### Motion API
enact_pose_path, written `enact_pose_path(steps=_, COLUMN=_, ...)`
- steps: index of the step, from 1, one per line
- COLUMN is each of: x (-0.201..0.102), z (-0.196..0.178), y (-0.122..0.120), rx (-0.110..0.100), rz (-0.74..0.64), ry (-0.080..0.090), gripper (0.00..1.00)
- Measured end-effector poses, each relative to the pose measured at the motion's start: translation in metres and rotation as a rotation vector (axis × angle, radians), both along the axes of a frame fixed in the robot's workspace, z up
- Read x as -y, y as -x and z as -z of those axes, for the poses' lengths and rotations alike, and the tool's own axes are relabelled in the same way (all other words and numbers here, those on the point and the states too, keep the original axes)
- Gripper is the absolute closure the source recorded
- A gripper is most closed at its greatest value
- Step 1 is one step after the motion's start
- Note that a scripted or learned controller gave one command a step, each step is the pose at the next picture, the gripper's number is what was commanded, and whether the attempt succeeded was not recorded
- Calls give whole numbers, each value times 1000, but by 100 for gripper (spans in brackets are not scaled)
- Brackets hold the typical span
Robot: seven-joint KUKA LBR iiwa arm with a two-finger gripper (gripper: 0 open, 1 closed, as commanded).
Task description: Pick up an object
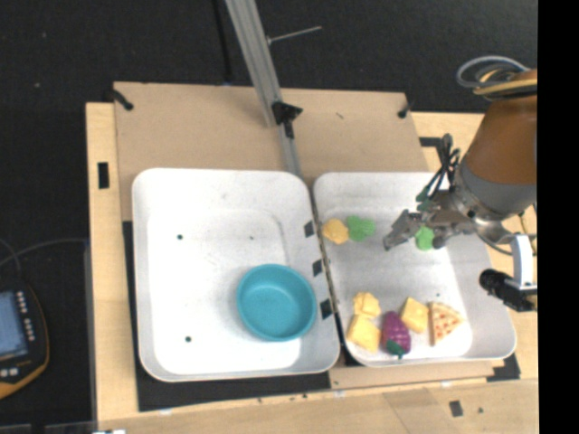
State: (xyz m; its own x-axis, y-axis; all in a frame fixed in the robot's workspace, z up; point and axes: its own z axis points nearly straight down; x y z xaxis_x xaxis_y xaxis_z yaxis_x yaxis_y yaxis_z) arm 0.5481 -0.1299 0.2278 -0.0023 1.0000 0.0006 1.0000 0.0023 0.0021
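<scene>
Camera view: small green object (423, 239) sits right beside the jaws.

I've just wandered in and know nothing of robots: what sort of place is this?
Probably a robot test bench in a lab, not a kitchen. A grey and orange arm reaches over two white bins; the food looks like plastic toys, beside a blue bowl. A handheld controller lies at the edge.

Even, bright overhead light washes out the white bins (226, 188); shadows are faint, detail soft.
</scene>
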Motion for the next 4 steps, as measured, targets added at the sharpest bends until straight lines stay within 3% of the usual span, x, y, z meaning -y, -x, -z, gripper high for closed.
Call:
enact_pose_path(steps=1, x=0, z=0, y=0, rx=0, rz=1, ry=0, gripper=0)
enact_pose_path(steps=4, x=6, z=129, y=-1, rx=-3, rz=4, ry=2, gripper=0)
